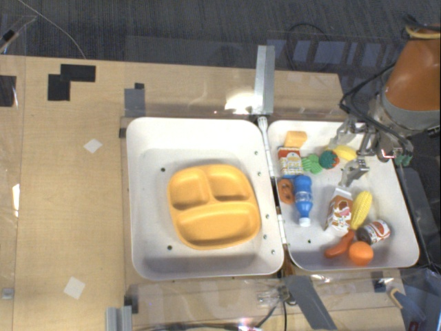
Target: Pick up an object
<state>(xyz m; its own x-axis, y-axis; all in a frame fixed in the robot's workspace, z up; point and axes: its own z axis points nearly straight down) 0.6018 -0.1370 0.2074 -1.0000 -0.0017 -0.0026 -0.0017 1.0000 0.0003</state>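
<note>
Camera view gives me the right bin point(406, 250) full of small items, and the one I judge to be the target is the lemon point(344, 153), a small yellow piece lying near the bin's upper right part. It sits just beside the gripper point(360, 158), on its left and slightly toward the far rim, so the claw is very close to it. Its long axis seems to run roughly left to right, though it is small and partly screened by the metal fingers.

The claw hangs low over the bin with its 2 fingers spread apart, 1 pointing down toward the bin floor near the juice box point(339, 213). I see nothing between the fingers, so I read it as holding nothing. Whether a fingertip touches the lemon I cannot tell from here.

Just left of the lemon is a green ball point(326, 160), touching or nearly so. Further left lie a red carton point(290, 163), an orange block point(295, 139) and a blue bottle point(302, 196) standing lengthwise toward me. Nearer the front rim are a corn cob point(361, 209), a can point(375, 232), a carrot point(337, 246) and an orange point(360, 253).

The left bin point(145, 185) holds a yellow tray point(210, 205), well apart from the arm point(413, 81).
</note>
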